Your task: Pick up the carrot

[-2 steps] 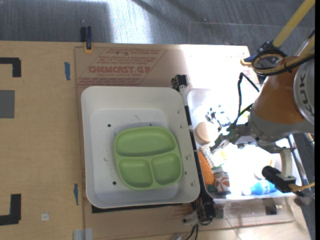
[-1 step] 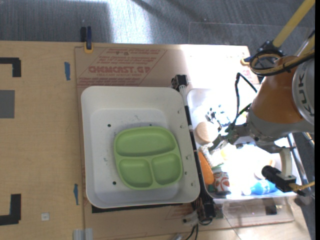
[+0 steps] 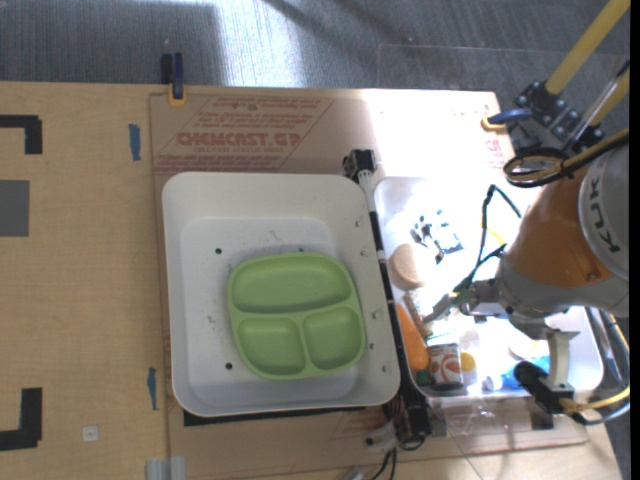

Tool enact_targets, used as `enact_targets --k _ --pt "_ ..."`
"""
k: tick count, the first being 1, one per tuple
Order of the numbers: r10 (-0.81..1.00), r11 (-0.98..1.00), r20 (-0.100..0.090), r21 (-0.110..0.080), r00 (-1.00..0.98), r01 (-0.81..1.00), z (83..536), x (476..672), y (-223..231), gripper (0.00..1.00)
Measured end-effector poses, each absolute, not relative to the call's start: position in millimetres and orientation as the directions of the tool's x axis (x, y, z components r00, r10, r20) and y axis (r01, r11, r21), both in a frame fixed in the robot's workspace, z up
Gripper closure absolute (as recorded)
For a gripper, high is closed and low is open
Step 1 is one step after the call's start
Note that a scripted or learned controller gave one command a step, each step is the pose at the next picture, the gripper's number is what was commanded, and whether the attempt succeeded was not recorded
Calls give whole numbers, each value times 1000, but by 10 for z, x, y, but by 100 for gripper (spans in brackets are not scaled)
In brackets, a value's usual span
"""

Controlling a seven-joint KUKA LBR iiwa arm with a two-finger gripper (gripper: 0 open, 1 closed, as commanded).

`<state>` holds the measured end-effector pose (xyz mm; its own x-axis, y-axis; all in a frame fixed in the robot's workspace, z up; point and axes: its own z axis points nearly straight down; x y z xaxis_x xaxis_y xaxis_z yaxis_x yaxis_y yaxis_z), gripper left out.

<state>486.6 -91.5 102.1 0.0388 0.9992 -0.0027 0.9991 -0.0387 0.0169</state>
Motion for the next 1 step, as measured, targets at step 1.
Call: enact_targets --k 1 --pt "964 265 0 5 -265 964 1855 4811 -261 0"
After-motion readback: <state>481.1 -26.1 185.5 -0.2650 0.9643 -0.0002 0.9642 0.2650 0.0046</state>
